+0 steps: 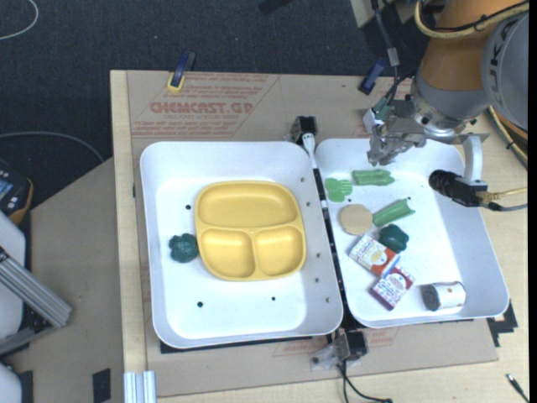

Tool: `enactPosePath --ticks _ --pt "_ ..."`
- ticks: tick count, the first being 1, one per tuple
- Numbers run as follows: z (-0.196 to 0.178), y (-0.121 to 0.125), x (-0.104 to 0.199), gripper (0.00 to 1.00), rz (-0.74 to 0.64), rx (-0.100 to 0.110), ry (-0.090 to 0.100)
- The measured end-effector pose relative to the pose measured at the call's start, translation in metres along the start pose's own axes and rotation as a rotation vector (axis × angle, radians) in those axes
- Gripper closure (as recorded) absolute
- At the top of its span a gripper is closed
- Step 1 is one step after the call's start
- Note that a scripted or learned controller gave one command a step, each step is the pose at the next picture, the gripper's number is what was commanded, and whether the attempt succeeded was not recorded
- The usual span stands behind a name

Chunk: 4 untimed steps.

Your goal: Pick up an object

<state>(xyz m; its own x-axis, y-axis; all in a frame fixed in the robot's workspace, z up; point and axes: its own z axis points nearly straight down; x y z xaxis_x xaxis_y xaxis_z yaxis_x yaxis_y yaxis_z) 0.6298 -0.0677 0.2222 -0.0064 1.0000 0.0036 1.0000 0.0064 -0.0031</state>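
The arm (pixel 470 49) came in from the upper right of the frame, its gripper (pixel 384 154) hanging over the top edge of the right bin (pixel 487 267). Whether its tips were spread or pressed together could not be told — they were too small and blurred against the white.

Just below the gripper lay a green pod (pixel 372 177), with a green leaf (pixel 338 190) at its left, near the bin's left wall. Lower came a tan disc (pixel 356 219) and a green stick (pixel 393 211), tilted. A dark green lump (pixel 393 238) sat beside a small carton (pixel 372 253), and a second carton (pixel 392 288) lay just below. A grey and white can (pixel 443 295) rested on its side near the lower right corner.

In the left bin (pixel 159 225) a yellow tray (pixel 249 228) with three compartments sat in the middle — a dark green broccoli (pixel 183 247) touched its left edge.
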Motion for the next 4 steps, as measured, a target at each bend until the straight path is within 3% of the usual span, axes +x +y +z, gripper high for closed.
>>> enactPosePath --ticks 1,2,3,4 --pt "-0.011 -0.014 0.050 1.00 0.000 -0.001 0.000" --pt "0.008 -0.025 0.107 1.00 0.000 0.002 -0.001" --pt "-0.011 -0.026 0.104 1.00 0.005 -0.007 -0.003" --pt "-0.002 -0.014 0.093 1.00 0.008 -0.005 -0.005"
